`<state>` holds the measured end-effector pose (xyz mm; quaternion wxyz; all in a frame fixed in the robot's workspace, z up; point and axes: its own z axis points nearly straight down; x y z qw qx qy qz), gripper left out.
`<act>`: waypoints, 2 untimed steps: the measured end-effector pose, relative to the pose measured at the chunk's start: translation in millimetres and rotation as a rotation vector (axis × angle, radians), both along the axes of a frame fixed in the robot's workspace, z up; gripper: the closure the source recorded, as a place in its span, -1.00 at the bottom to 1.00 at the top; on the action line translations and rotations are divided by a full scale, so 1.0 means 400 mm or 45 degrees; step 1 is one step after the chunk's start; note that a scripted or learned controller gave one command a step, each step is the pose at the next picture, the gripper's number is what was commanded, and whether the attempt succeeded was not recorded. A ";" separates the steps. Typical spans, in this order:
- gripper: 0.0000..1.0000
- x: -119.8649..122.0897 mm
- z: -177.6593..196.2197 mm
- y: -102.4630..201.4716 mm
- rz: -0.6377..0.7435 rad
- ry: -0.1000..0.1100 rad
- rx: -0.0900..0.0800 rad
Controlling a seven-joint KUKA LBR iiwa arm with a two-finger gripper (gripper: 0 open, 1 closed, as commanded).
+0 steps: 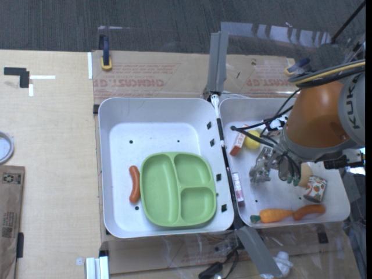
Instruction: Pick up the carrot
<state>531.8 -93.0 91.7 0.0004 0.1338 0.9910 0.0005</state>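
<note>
The gripper (268, 168) hangs over the middle of the right bin (343, 214), its metal fingers pointing down; whether they are parted or closed cannot be told from this angle, and nothing can be seen between them. Above it rises the arm's orange band (317, 118). The carrot (275, 215) lies flat along the near wall of the same bin, below the gripper and apart from it. A reddish sausage (309, 211) lies just beside the carrot's right end. A small carton (314, 189) sits right of the gripper, and a yellow item (252, 139) lies toward the back. In the left bin (116, 115), a green divided plate (177, 188) rests with an orange sausage (135, 183) beside its left edge.
</note>
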 end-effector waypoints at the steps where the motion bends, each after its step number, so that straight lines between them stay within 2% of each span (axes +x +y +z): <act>1: 1.00 -0.071 0.250 0.078 0.080 -0.003 -0.001; 2: 1.00 -0.115 0.267 0.138 0.892 -0.002 0.000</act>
